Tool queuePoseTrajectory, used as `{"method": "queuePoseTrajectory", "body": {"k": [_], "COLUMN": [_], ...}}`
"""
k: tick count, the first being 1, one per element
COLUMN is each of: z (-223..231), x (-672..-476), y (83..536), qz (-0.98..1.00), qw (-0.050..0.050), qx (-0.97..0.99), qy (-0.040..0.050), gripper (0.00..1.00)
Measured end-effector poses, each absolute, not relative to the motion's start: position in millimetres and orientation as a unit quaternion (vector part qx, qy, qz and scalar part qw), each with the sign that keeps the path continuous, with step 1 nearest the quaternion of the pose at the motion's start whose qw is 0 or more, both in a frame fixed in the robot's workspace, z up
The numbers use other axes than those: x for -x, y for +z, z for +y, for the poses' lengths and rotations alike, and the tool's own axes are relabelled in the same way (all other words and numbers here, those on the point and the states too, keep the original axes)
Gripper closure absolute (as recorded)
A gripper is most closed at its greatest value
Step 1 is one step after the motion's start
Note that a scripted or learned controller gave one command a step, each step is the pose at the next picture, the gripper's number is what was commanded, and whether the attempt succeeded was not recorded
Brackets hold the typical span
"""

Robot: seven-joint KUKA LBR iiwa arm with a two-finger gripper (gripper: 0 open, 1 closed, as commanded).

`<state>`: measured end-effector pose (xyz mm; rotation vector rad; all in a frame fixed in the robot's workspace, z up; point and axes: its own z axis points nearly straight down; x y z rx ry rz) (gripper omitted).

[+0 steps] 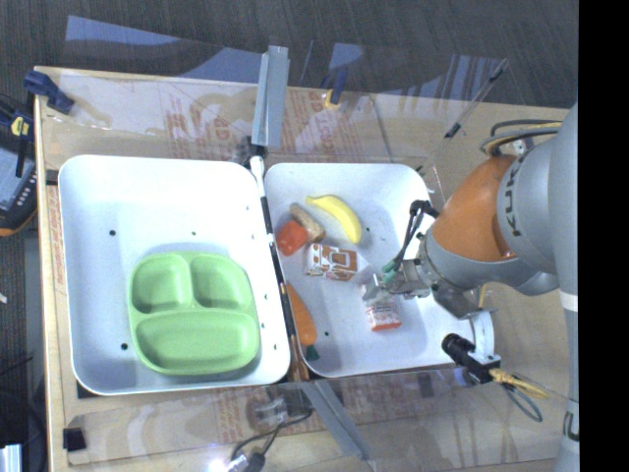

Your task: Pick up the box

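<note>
While the gripper [386,285] is lowered into the right bin [413,180], whether it is parted or clenched cannot be told from above. Far off to its left, in the left bin [88,190], a green divided tray [194,313] is laid flat. Closer on its left, along that bin's near wall, an orange carrot [302,321] is seen. Up and to the left of the gripper, a red tomato-like piece [292,237] is set touching a brownish piece [308,220], with a yellow banana [337,215] just beyond them. The box [331,262], white with brown print, is found just left of the gripper, apart from it. Just below the gripper, a small red-and-white packet [383,317] is seen on the bin floor.
</note>
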<state>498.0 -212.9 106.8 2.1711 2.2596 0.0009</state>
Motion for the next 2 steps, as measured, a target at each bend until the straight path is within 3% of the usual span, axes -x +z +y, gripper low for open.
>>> {"method": "queuePoseTrajectory", "body": {"k": [1, 2], "z": [-212.8, -212.4], "x": [-497.9, -498.1], "y": [106.7, 116.2], "qz": [0.721, 0.722], "qw": [0.004, 0.003], "qx": [-0.693, -0.692], "qy": [0.0001, 0.0000], "gripper": [0.00, 1.00]}}
